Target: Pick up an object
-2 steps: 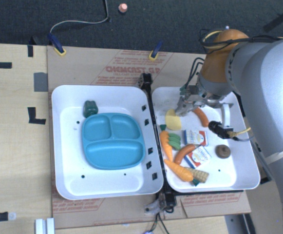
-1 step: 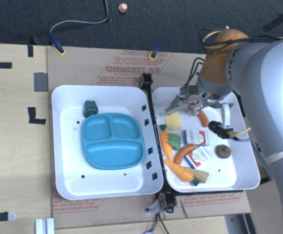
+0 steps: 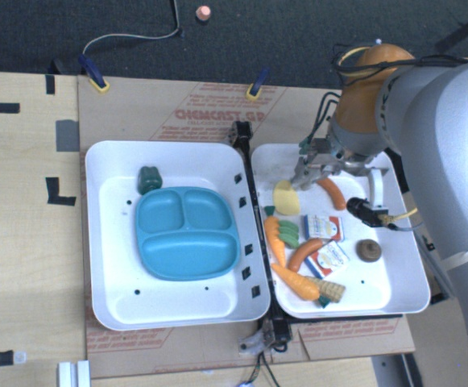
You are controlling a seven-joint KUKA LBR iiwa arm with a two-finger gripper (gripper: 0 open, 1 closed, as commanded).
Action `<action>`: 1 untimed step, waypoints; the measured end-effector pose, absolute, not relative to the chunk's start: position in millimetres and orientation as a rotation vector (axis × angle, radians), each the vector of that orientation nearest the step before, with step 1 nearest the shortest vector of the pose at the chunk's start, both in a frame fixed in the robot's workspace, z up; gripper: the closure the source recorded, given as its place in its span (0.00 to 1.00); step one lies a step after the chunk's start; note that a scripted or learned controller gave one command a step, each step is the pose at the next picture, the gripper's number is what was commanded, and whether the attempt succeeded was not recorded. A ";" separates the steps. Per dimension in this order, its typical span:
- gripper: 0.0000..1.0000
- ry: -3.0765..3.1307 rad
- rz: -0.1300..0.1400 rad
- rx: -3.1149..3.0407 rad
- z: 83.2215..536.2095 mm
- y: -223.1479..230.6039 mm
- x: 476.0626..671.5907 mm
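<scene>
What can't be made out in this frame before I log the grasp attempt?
- Gripper, camera view: too small and blurred against the right bin to tell its state or whether it touches the yellow piece.
- Small packet: print too small to read.
- Dark green object in the left bin: too small to identify.
- Bin floor under the arm: hidden by the arm.

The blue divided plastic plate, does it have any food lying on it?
No, the blue divided plastic plate in the left white bin has bare compartments; the small dark green object lies beside it.
</scene>
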State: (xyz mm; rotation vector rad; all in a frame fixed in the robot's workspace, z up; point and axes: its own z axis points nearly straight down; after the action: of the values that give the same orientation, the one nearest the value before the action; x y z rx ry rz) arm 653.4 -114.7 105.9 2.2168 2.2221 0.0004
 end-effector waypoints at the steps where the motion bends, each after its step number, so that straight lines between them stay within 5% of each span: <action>1: 0.00 2.222 0.000 2.217 105.6 -114.8 653.3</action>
State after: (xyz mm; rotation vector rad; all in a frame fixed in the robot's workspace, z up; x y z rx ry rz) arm 653.3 -114.8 105.6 2.2166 2.2222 -0.0002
